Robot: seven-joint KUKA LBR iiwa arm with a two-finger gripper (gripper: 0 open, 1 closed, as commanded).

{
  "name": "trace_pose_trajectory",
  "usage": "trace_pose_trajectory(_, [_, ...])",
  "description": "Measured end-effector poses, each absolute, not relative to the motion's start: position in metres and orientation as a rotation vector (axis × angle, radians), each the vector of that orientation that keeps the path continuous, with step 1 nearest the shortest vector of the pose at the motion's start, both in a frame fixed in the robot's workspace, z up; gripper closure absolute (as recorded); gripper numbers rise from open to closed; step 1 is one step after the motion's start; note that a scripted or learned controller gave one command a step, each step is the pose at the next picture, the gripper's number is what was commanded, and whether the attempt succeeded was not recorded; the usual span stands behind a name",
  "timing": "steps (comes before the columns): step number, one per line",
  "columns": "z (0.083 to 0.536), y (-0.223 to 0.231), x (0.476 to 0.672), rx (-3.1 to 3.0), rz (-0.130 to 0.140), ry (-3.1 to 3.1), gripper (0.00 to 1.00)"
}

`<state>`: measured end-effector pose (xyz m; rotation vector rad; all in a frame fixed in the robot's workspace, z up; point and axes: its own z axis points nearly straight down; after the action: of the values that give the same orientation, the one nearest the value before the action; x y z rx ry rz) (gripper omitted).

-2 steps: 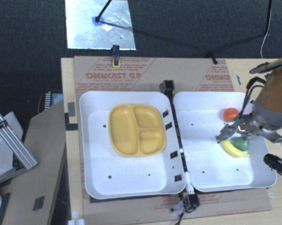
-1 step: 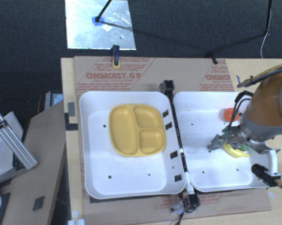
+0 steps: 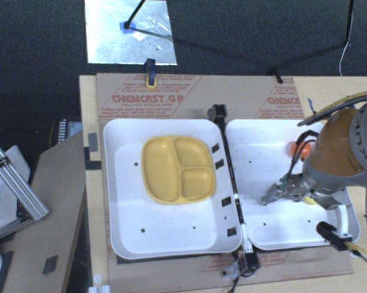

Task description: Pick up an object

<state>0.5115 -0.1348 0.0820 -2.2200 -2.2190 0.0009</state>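
The arm (image 3: 343, 152) covers much of the right bin (image 3: 256, 170), its gripper (image 3: 270, 197) low inside; whether the jaws are released or clenched I cannot tell. An orange object (image 3: 296, 149) peeks out beside the arm, mostly hidden. A yellow tray (image 3: 177, 168) lies in the left bin (image 3: 122, 193).

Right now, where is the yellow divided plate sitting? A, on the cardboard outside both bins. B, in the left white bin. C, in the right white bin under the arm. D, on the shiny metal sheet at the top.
B: the yellow divided plate lies flat on the floor of the left bin, while the arm reaches into the right bin.
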Motion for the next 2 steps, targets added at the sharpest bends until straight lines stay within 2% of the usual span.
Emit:
trace_pose_trajectory(1, [0.095, -0.135, 0.513, -2.223, -0.002, -2.223, 1.00])
trace_pose_trajectory(2, [0.159, -0.138, 0.516, -2.222, -0.006, -2.231, 1.00])
